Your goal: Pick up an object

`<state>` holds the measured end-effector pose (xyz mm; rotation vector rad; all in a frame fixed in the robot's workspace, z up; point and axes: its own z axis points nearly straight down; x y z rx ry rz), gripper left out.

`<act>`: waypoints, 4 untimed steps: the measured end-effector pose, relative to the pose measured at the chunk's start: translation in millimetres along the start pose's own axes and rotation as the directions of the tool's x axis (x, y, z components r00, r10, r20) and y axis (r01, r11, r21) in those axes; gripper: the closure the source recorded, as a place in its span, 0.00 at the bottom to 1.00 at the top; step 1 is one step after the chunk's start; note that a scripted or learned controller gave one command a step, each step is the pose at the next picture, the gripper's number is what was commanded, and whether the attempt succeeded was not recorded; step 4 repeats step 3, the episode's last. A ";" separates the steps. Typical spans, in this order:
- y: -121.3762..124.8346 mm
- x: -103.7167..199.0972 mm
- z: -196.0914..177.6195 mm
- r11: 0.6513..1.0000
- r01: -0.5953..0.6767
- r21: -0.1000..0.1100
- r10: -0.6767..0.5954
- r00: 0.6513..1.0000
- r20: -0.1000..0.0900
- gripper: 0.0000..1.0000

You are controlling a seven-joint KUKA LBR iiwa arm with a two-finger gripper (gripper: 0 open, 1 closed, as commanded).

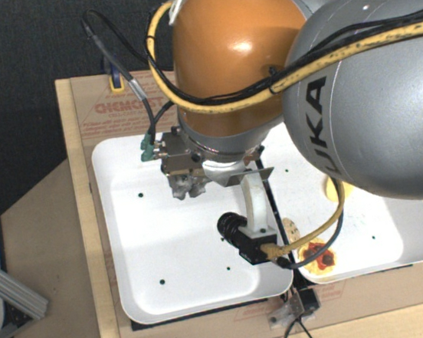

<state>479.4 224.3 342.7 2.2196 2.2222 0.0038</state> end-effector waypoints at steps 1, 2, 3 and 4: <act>-1.1 0.2 38.0 1.000 -0.001 0.008 0.001 1.000 0.004 1.00; 31.8 0.3 1.8 1.000 -0.002 -0.003 0.002 1.000 -0.001 1.00; 51.5 -0.3 56.1 1.000 -0.003 0.008 0.003 1.000 0.004 1.00; 51.5 -0.3 56.1 1.000 -0.003 0.008 0.003 1.000 0.004 1.00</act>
